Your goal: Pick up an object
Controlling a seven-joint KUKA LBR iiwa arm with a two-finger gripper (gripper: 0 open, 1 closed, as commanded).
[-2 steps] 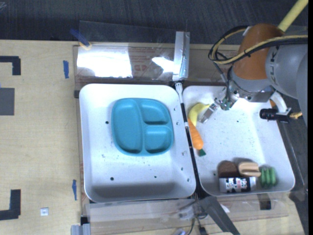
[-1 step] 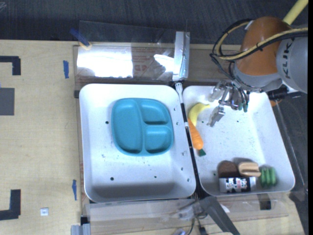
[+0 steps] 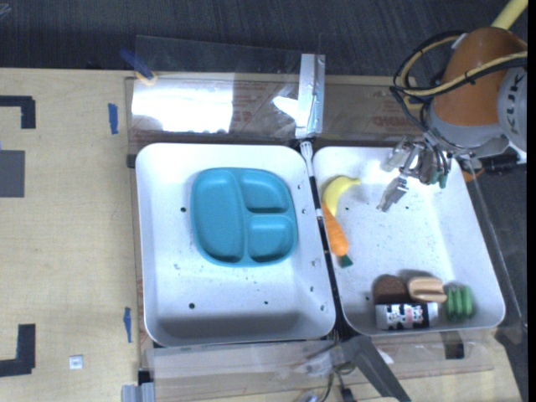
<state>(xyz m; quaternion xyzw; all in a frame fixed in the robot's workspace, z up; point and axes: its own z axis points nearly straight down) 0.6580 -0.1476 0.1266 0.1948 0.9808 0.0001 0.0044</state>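
My gripper [image 3: 400, 182] hangs over the far part of the right bin [image 3: 435, 233], its fingers apart and nothing between them. A yellow banana [image 3: 337, 190] lies at the bin's far left, to the left of the gripper. An orange carrot [image 3: 337, 236] lies just below the banana along the left wall. At the bin's near edge sit a brown round piece [image 3: 389, 288], a bun-like sandwich [image 3: 426, 288], a green ridged item [image 3: 458, 301] and a dark can with white marks [image 3: 407, 314].
The left bin [image 3: 167, 300] holds a blue divided plate [image 3: 244, 214]. A clear plastic sheet [image 3: 218, 99] stands behind the left bin. Yellow and black cables [image 3: 427, 65] loop beside the orange wrist band at the upper right.
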